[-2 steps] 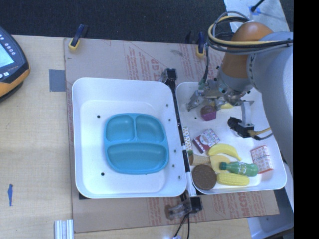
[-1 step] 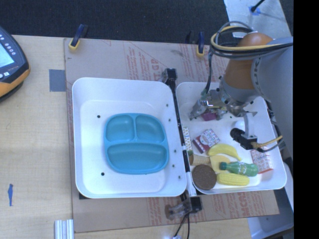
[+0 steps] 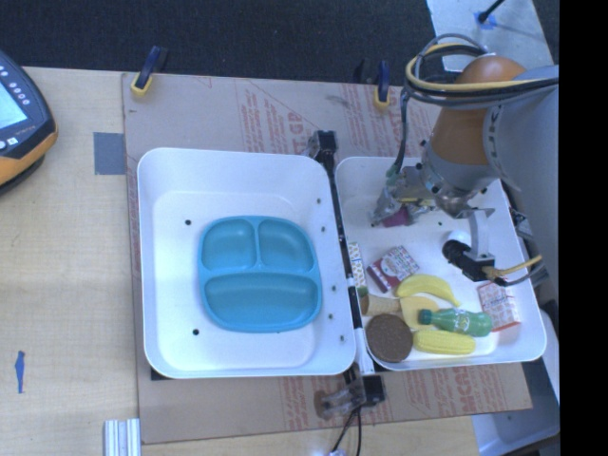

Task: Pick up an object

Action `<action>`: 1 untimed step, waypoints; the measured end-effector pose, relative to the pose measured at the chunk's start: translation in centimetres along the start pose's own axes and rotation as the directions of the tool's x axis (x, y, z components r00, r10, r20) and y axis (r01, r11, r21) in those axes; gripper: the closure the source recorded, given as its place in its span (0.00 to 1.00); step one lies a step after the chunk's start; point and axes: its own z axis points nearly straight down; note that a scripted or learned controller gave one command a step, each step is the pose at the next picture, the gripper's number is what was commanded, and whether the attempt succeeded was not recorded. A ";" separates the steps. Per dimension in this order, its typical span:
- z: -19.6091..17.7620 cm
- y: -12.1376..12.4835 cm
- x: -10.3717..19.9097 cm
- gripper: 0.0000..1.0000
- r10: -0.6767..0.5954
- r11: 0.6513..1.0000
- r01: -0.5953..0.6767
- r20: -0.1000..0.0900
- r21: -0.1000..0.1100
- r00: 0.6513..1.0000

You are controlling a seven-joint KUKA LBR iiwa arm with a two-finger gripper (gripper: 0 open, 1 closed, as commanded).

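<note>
claw [image 3: 397, 207] over right bin's [image 3: 532, 350] far-left corner | state unclear | bananas [image 3: 426, 288] well apart, nearer camera

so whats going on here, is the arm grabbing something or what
A grey KUKA arm is reaching into the right bin, with its gripper low in the bin's far corner over a small dark item I can't identify. Whether it has hold of anything can't be told. The rest of the pile sits nearer the camera: a banana, a green bottle, a brown round disc and a small packet. The left bin holds a blue divided plate.
</note>
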 end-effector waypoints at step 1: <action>-9.4 -2.3 6.6 1.00 -0.004 1.000 0.004 -0.003 -0.008 1.000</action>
